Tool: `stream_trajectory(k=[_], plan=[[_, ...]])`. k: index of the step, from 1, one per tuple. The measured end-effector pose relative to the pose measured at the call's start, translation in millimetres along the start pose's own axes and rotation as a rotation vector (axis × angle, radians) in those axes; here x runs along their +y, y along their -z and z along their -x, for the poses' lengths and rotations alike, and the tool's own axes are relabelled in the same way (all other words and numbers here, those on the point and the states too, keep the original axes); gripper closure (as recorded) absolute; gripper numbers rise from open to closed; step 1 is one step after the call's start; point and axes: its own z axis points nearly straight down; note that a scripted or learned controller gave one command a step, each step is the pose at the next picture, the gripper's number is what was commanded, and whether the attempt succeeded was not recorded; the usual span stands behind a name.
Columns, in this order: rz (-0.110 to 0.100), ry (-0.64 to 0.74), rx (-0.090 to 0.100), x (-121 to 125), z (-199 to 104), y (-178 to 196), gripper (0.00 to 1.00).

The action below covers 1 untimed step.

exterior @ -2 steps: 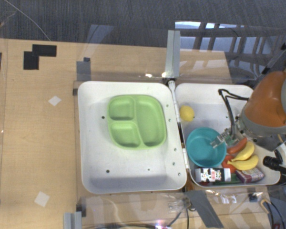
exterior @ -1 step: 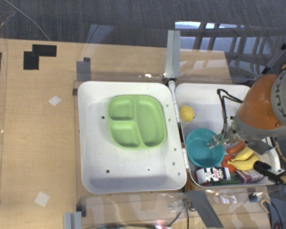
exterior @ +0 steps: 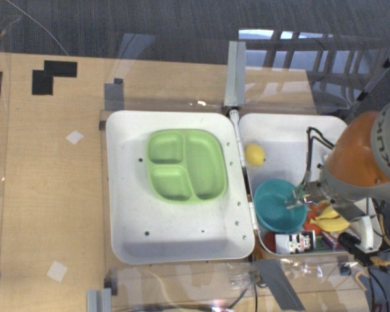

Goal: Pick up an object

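The right bin [exterior: 283, 130] holds a yellow lemon [exterior: 254, 154] near its left wall and a teal bowl [exterior: 275, 204] at its front left. A yellow banana-like piece [exterior: 333, 222] and small red and orange items [exterior: 320, 208] lie to the right of the bowl. A small white, black and red packet [exterior: 294, 242] sits at the front wall. My gripper [exterior: 297, 199] hangs low over the bowl's right rim, under the grey wrist and orange band [exterior: 351, 156]. The arm hides the right part of this bin.
The left bin [exterior: 131, 226] holds a light green divided plate [exterior: 185, 166] at its middle. A metal bracket [exterior: 234, 73] stands at the back between the two bins. Cables [exterior: 370, 255] trail at the lower right by the arm.
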Motion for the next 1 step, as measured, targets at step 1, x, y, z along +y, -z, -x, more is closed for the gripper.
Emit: stream_trajectory(k=[1], plan=[[-0.024, -0.052, 0.034, 49.5, -4.0, 148.5, 1.00]])
